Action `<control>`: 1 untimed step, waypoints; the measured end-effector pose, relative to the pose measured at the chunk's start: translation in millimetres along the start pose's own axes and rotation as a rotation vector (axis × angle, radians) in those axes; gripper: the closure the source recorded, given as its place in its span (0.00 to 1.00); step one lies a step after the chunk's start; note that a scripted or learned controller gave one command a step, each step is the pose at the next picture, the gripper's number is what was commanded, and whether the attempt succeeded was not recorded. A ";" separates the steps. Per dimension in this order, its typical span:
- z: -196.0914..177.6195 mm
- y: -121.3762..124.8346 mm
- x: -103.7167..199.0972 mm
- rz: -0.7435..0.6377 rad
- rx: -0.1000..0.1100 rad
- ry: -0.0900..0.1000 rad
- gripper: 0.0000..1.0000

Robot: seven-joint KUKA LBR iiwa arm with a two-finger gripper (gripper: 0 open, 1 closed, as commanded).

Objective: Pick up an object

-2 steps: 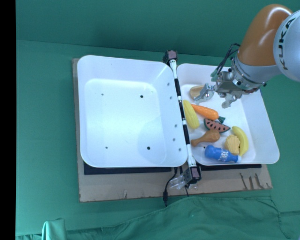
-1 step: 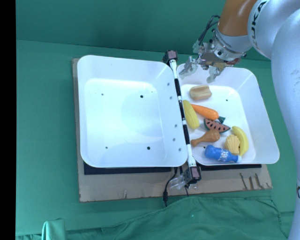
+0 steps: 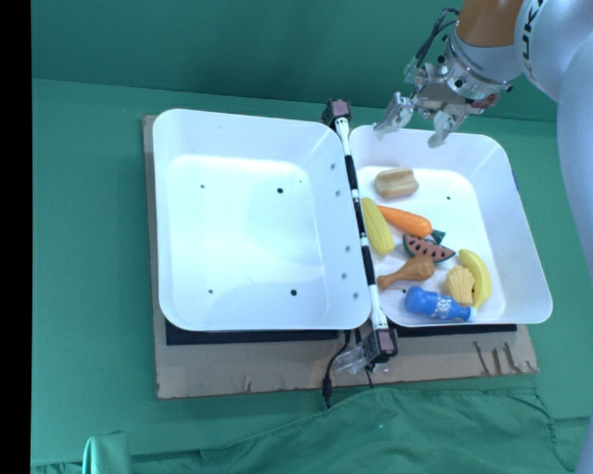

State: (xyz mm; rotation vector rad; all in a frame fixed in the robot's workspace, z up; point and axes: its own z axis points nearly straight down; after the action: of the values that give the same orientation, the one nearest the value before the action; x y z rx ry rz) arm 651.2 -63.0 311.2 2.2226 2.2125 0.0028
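My gripper [image 3: 416, 126] hangs above the far rim of the right bin [image 3: 519, 231], fingers spread open with nothing between them. Below it in that bin lie several toy foods: a bread roll [image 3: 397, 182], a corn cob [image 3: 376, 226], a carrot [image 3: 406, 220], a watermelon slice [image 3: 427, 248], a chicken drumstick [image 3: 408, 273], a banana [image 3: 477, 274], a yellow shell-shaped piece [image 3: 459, 284] and a blue bottle [image 3: 437, 304]. The bread roll is the nearest item to the gripper.
The left bin [image 3: 246, 222] sits beside the right one, joined by a black-and-white divider rail [image 3: 358, 208]. Both rest on a cardboard sheet [image 3: 278, 370] over green cloth. The arm's orange band [image 3: 486, 23] enters at the top right.
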 end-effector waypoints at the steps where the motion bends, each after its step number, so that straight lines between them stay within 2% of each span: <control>1: 85.1 -63.8 -84.9 0.010 0.016 0.000 0.00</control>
State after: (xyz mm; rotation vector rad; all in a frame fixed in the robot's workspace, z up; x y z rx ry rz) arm 587.5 -147.8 226.0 2.2414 2.2092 -0.0154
